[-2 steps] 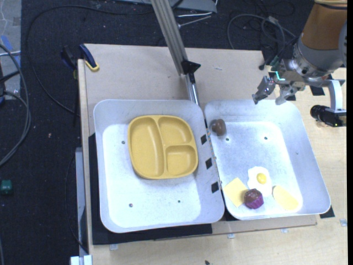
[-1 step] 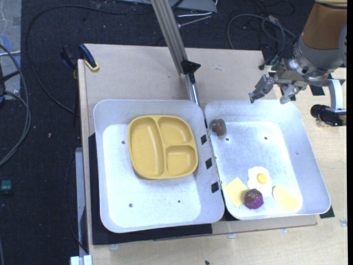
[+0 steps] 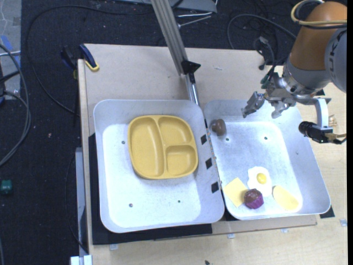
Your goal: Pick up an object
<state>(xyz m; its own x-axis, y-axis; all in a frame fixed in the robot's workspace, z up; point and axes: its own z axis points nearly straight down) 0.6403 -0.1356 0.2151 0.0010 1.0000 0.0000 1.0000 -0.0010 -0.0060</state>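
Observation:
In the right bin (image 3: 298,148), a small brown ball (image 3: 218,127) lies by the far left corner. Near the front lie a fried-egg toy (image 3: 259,178), a yellow cheese slice (image 3: 235,191), a purple lump (image 3: 253,199) and a pale yellow piece (image 3: 285,197). My gripper (image 3: 265,106) hangs over the bin's far edge, to the right of the brown ball and apart from it. Its fingers (image 3: 250,105) are spread open with nothing between them.
The left bin (image 3: 110,175) holds a yellow divided plate (image 3: 163,146). A slanted metal pole (image 3: 172,29) comes down to the gap between the bins. Black clips (image 3: 209,162) sit along the divide. Cables lie on the dark floor around the bench.

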